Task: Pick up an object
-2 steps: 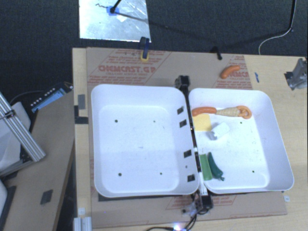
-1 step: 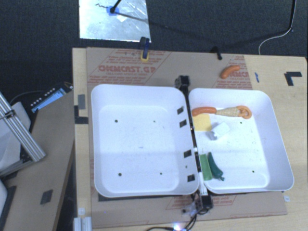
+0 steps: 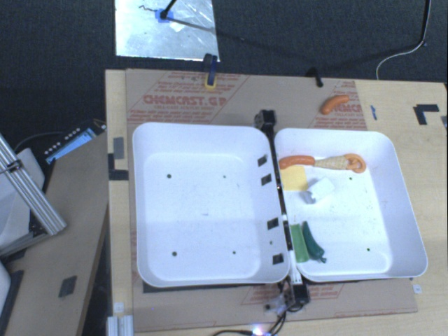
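The right bin (image 3: 392, 215) holds several small objects near its left side. An orange sausage-shaped piece (image 3: 297, 162) lies at the top left, with a tan and orange carrot-like piece (image 3: 341, 163) beside it. Below them sit a yellow block (image 3: 294, 179) and a small white-grey block (image 3: 318, 190). A light green bar (image 3: 299, 242) and a dark green piece (image 3: 312, 243) lie side by side near the bin's lower left wall.
The left bin (image 3: 203, 201) stands next to the right one, joined by black clips (image 3: 266, 180). An orange piece (image 3: 334, 104) lies on the cardboard behind the right bin. A yellow and blue clamp (image 3: 210, 72) stands at the board's far edge.
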`<state>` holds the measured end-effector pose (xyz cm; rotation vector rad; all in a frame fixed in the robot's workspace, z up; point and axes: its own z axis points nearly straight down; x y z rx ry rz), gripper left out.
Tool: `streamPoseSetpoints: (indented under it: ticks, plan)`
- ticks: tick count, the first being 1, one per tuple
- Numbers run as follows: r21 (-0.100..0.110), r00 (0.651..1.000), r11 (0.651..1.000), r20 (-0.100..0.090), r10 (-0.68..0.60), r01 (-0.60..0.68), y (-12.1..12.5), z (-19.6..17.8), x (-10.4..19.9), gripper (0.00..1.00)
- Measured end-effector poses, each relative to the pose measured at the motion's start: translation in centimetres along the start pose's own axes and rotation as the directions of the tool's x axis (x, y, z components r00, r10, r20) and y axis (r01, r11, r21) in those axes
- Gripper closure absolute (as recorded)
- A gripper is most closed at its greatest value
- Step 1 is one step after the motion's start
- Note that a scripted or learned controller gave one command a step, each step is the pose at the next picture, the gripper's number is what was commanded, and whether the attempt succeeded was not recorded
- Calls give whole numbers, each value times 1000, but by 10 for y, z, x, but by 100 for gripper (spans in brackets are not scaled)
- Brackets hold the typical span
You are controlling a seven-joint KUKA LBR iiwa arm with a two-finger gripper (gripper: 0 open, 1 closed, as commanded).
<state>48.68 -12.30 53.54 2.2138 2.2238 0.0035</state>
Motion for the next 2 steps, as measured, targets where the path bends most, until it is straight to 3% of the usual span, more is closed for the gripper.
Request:
streamPoseSetpoints:
  ticks: [2]
  plan:
    - [0, 1000, 1000, -1, -1, 1, 0, 0, 29, 100]
